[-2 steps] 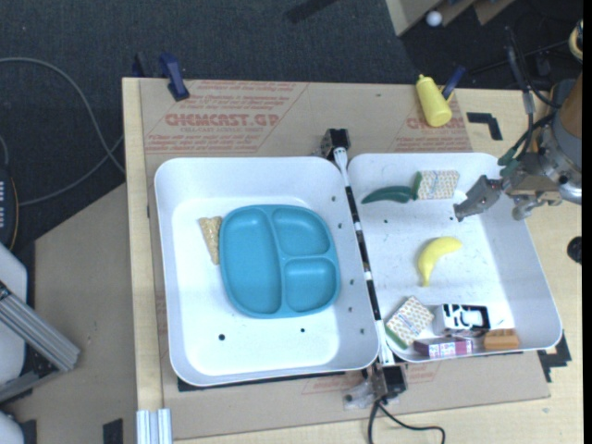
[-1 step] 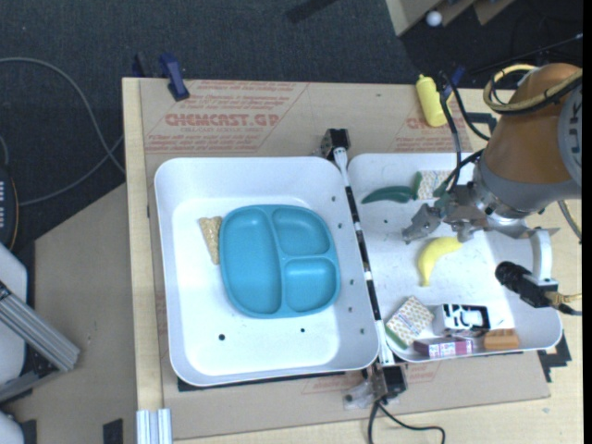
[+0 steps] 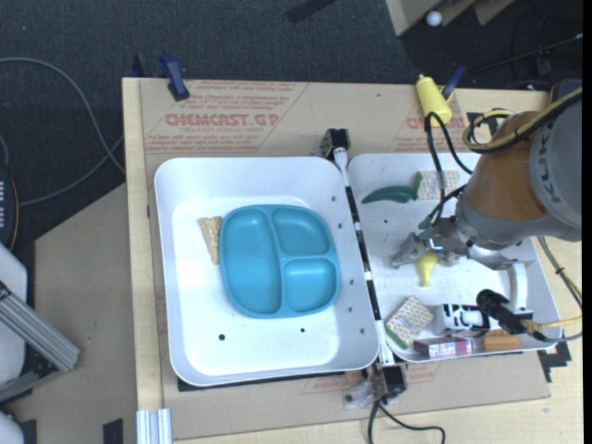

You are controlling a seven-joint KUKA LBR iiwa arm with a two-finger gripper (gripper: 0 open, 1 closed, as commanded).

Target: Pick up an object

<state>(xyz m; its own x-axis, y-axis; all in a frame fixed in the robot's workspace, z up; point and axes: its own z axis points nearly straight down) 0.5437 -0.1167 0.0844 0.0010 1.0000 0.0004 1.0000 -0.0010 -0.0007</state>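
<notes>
Two white bins sit side by side. Left bin (image 3: 185, 322) holds a blue divided plate (image 3: 277, 259) and a cracker (image 3: 211, 236). Gripper (image 3: 421, 251) is low in the right bin (image 3: 370, 178), fingers spread, directly above a yellow object (image 3: 426, 268), not clamped on it. A green object (image 3: 393, 194) lies nearby.

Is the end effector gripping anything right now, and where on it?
Cannot be told: the end effector sits right over a yellow object in the right bin, but no grip shows.
</notes>
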